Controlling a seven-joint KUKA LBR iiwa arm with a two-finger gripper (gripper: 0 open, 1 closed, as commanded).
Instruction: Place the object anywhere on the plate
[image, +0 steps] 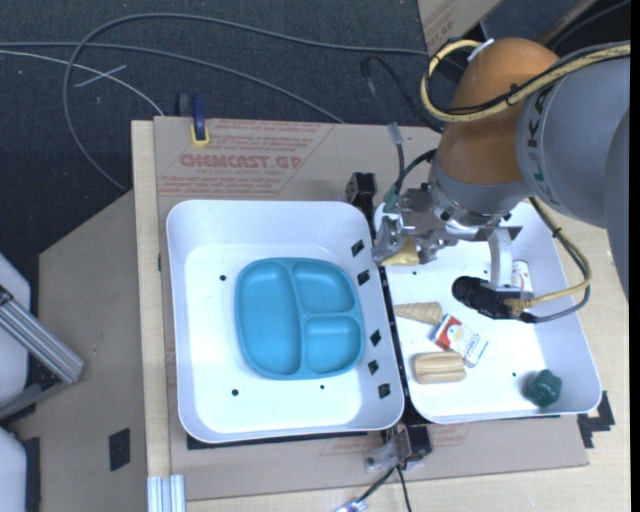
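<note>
**Now over the right bin's far left corner: the hand above a pale object**

Now you see the hand (412, 240) low over the far left corner of the right bin (560, 345), right beside the divide between the two bins. The grey arm (580, 130) with its orange band (490, 100) comes in from the right and covers much of that corner. A pale yellowish object (403, 258) lies directly under the hand, partly hidden by it. You cannot tell from this angle whether the hand is spread apart or pressed together, nor whether it touches that object.

Look at the left bin (190, 300): the blue plate (298, 317) sits near its middle, with three compartments, one long one on the left and two smaller ones on the right.

In the right bin you find more things nearer the camera. A pale cone-shaped piece (418, 312) lies just beside the left wall. Close to it rests a small red and white packet (461, 337). A tan bun-shaped piece (439, 368) lies just in front of the packet, near the front wall. A dark green round object (544, 388) sits well apart from them in the near right corner.

Both bins rest on a brown cardboard sheet (250, 160) laid over the tabletop (90, 300).
</note>
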